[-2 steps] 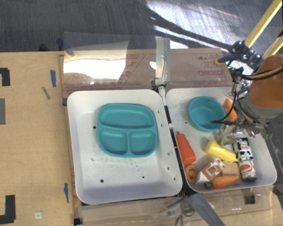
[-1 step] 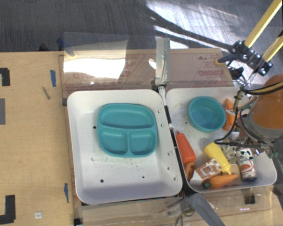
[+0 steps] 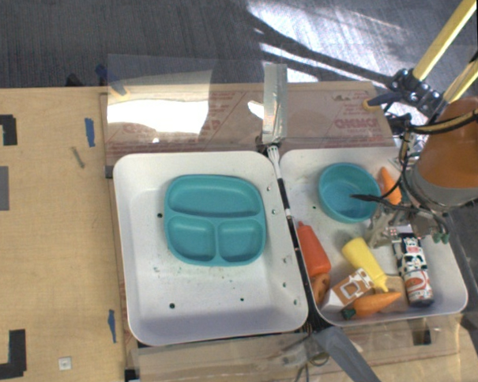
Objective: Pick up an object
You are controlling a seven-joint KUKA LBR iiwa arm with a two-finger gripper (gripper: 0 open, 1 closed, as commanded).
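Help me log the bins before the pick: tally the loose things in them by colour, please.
Teal: 2, divided plate and bowl
Orange: 3, bottle, carrot, piece beside the bowl
Yellow: 1, bottle
White-red: 1, can
Total: 7

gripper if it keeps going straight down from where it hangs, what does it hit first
Probably bare floor of the right bin between the blue bowl and the small bottle, since the gripper points down there; depth is unclear.
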